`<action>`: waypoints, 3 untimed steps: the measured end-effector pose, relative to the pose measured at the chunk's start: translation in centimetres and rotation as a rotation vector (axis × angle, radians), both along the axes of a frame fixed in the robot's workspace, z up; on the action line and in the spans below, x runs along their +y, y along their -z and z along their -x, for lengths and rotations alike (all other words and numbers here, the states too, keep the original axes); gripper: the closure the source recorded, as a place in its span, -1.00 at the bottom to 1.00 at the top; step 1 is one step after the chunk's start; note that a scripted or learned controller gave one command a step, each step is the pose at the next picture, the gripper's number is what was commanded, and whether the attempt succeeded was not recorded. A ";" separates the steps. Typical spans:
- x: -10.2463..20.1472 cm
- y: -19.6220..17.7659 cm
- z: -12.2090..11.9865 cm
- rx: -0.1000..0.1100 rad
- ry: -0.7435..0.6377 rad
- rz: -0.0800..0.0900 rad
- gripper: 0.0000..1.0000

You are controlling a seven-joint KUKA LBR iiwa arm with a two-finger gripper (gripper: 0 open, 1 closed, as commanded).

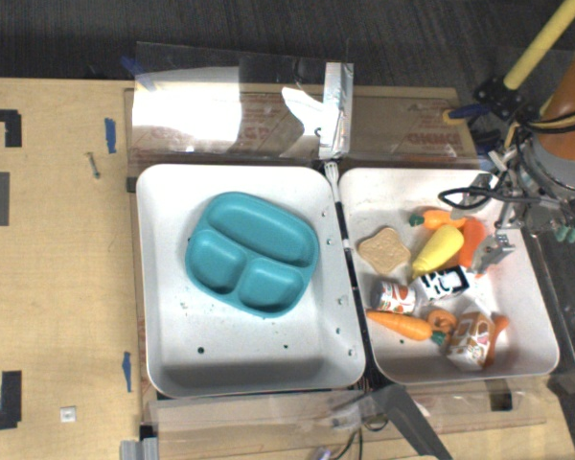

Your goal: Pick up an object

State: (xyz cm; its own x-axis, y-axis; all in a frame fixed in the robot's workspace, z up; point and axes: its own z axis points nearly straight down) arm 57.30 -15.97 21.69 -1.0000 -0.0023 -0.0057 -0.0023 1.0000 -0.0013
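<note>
Flat tan wooden bench [48,286], matte, marked with black tape corners at the left. Two shallow white plastic bins side by side, glossy, with rounded corners: left bin [163,333] and right bin [532,343], rims touching along the middle. Crinkled clear plastic sheet [230,113] behind the left bin, catching glare. Grey arm [556,175] entering from the right, orange band at the top edge, loose black cables around the wrist.

In the left bin, slightly toward the back: teal divided plate [252,252], smooth moulded plastic, rounded outline, three compartments, lying flat.

In the right bin, a tight cluster of toy food. Yellow smooth elongated piece [439,247], like a corn cob or banana, tilted, near the centre. Orange carrot [401,325], tapered, lying across the front. Tan slice of bread [384,250], rounded-square, grainy look, at the left side. Small red-and-white printed carton [471,339] at the front right. White-and-orange can [396,299] just behind the carrot. Dark blue and white packet [448,282] below the yellow piece. Orange pieces [471,238] behind the yellow one.

End effector [495,249] over the right bin's right side, just beside the orange pieces; open or closed: cannot tell.
</note>
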 end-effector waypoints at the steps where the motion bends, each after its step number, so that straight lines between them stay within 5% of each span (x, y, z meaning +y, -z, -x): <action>1: -1.6 10.2 -3.0 -0.024 0.180 0.003 -1.00; 2: -6.1 10.7 -0.3 -0.040 0.286 -0.004 -1.00; 3: -4.8 10.2 -2.9 -0.040 0.225 0.008 -1.00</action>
